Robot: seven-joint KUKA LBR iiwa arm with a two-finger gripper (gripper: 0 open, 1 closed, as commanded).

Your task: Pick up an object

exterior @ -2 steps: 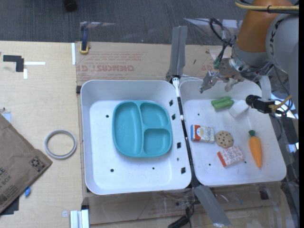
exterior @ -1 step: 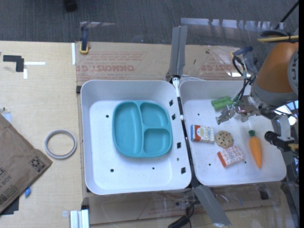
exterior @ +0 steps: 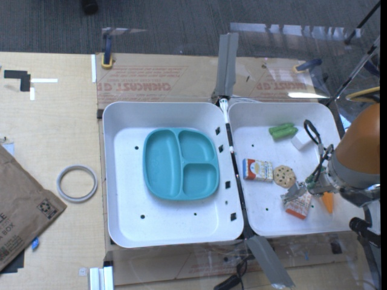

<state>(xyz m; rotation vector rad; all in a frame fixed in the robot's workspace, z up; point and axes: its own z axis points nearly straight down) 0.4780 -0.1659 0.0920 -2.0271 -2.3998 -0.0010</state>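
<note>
My gripper hangs low in the right bin, right over a small red and white packet. I cannot tell if it is grasping anything. The right bin also has a little carton, a round cookie, a green thing, a white block and an orange bit (partly under my arm). The left bin has a teal tray with three parts. A tape ring lies on the tabletop.
</note>
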